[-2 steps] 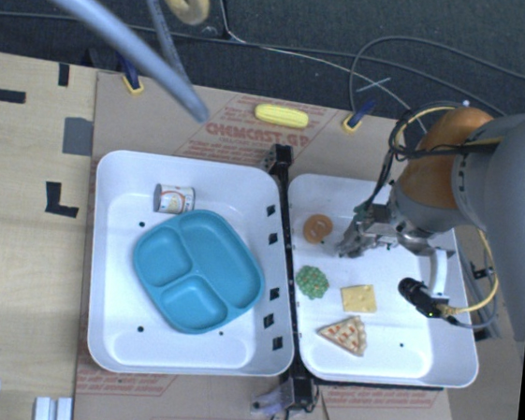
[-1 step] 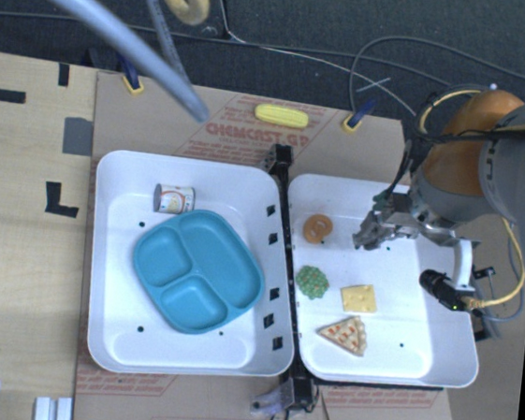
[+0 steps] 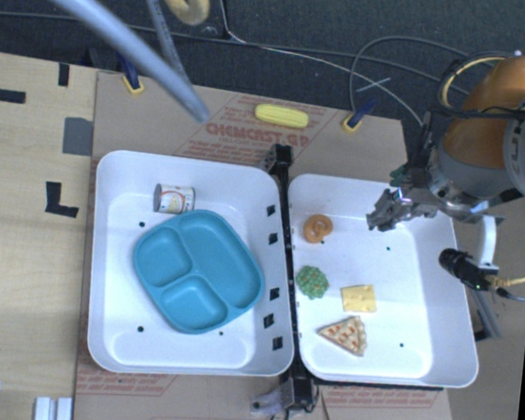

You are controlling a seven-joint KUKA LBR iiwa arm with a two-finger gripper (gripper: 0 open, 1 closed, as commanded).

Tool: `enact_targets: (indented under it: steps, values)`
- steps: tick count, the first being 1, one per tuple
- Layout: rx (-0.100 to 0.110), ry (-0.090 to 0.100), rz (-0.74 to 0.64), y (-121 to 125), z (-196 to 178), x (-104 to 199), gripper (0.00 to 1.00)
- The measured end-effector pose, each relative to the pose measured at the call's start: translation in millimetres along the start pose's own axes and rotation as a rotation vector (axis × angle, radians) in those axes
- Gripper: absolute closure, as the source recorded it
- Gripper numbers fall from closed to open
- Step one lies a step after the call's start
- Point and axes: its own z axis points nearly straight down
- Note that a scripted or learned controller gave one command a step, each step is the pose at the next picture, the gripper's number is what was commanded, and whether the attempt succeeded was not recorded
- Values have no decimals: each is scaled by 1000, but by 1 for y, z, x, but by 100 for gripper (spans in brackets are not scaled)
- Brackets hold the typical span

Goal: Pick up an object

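1. Doughnut (image 3: 317, 228) lies in the right bin (image 3: 422, 298), upper left, just left of the end effector (image 3: 381, 215).
2. End effector hovers; whether it's open, I cannot tell.

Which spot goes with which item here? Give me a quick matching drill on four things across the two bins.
Items:
1. blue tray
2. small can
3. pizza slice
4. yellow banana

Places:
A. on the cardboard beyond the bins
B. right bin, near front edge
C. left bin, back left, lying on its side
D. left bin, centre

Pairs: 1-D, 2-C, 3-B, 4-A

The end effector hovers over the right bin's back edge, near the doughnut.
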Motion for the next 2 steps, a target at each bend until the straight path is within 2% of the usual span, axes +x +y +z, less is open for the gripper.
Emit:
enact_targets:
  steps: [1,2]
  values:
    - [1,0,0,8,-47,6,100]
    - [4,1,1,8,-80,7,100]
